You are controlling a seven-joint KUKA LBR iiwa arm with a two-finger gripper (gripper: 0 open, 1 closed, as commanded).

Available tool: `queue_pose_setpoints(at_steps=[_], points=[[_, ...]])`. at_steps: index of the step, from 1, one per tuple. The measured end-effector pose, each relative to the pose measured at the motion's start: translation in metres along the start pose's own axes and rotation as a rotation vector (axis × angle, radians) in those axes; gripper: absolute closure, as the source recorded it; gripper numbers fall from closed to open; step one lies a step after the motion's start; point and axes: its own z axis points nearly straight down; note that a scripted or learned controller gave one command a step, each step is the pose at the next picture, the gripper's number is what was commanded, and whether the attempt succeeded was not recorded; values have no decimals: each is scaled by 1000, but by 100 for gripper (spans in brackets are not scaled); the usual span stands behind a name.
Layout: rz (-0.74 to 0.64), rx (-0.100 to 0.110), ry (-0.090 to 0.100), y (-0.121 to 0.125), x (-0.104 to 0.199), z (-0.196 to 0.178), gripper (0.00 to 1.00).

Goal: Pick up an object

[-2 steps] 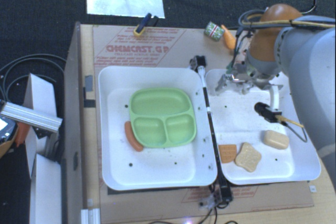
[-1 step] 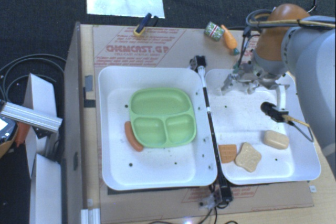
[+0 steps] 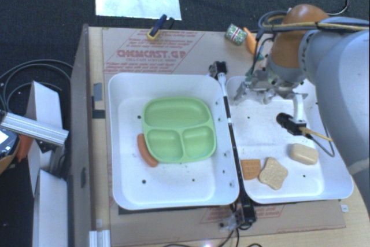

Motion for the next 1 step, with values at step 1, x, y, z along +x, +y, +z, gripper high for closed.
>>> queue_pose_setpoints(at_steps=[1], points=[[4, 0, -2, 0, -18, -1, 0]])
